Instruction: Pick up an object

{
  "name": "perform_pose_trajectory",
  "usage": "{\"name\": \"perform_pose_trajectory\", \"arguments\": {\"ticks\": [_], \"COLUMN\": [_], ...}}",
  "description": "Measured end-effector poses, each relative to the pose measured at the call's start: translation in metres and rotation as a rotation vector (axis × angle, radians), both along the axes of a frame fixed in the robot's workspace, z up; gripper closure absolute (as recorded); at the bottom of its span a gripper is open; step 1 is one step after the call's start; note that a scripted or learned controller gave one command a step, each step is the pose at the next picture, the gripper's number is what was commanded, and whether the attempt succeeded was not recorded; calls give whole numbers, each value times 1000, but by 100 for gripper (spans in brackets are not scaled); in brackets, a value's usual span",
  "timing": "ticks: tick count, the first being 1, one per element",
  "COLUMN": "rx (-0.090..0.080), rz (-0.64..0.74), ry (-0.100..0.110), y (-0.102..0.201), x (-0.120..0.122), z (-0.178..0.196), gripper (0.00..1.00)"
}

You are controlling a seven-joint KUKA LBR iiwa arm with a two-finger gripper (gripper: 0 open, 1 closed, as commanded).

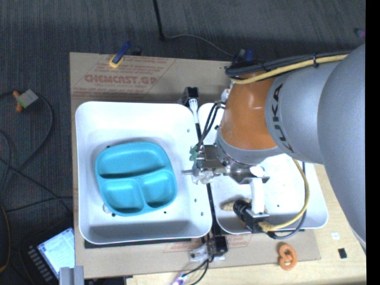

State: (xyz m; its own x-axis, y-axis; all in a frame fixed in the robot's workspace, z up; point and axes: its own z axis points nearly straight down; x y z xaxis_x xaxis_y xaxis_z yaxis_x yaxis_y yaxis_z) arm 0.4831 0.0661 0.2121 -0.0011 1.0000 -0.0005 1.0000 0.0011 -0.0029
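Looking from the near edge of the tabletop [332, 242], you meet an orange ring [287, 256] lying outside the bins, then the right bin [314, 215] under the grey arm [309, 108]. Your gripper [205, 171] hangs at the rim between both bins; you cannot tell its fingers' state or whether it holds anything. Your blue divided tray [135, 178] lies in the left bin [119, 114], beside the gripper.
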Motion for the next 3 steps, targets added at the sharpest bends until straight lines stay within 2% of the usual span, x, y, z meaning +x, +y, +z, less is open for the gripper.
{"name": "perform_pose_trajectory", "arguments": {"ticks": [1,2,3], "rx": [-1,0,1], "rz": [-3,0,0], "ry": [-1,-3,-1], "y": [-102,-75,-16], "x": [0,1,0], "z": [-28,27,34], "gripper": [100,100,100]}}
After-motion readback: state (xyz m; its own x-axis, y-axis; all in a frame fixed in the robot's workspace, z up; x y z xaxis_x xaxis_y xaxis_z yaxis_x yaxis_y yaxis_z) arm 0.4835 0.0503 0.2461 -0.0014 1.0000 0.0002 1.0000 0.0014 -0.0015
